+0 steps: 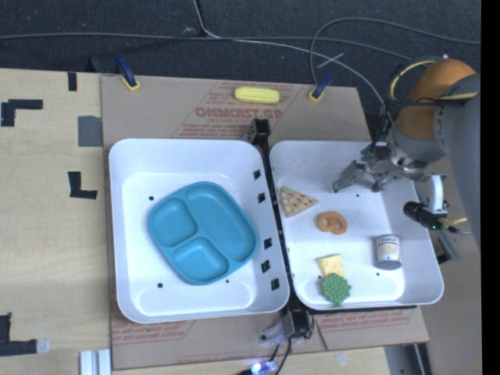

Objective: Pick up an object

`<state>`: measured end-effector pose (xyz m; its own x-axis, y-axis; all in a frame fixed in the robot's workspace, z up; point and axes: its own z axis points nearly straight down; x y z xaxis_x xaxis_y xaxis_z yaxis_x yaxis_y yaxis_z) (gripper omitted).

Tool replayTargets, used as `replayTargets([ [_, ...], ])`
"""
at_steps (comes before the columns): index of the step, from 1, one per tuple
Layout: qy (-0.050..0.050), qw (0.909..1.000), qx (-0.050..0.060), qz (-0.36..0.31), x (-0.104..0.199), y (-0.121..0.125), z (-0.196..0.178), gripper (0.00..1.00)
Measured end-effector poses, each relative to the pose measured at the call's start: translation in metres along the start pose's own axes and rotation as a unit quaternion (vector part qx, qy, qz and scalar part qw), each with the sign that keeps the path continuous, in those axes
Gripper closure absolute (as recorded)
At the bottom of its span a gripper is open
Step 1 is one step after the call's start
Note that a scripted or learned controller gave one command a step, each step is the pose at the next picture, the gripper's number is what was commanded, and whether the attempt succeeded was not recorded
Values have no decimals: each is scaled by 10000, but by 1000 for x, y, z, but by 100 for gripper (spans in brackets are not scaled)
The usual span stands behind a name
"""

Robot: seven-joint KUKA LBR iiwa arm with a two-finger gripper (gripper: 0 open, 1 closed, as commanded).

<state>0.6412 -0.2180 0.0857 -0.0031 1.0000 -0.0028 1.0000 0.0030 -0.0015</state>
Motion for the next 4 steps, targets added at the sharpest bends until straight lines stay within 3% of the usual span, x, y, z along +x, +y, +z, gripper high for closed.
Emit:
replayTargets([
  [1, -6, 10000, -18, -7, 0, 2, -14, 100],
  [4, 3, 10000, -35, 8, 2, 8, -180, 100],
])
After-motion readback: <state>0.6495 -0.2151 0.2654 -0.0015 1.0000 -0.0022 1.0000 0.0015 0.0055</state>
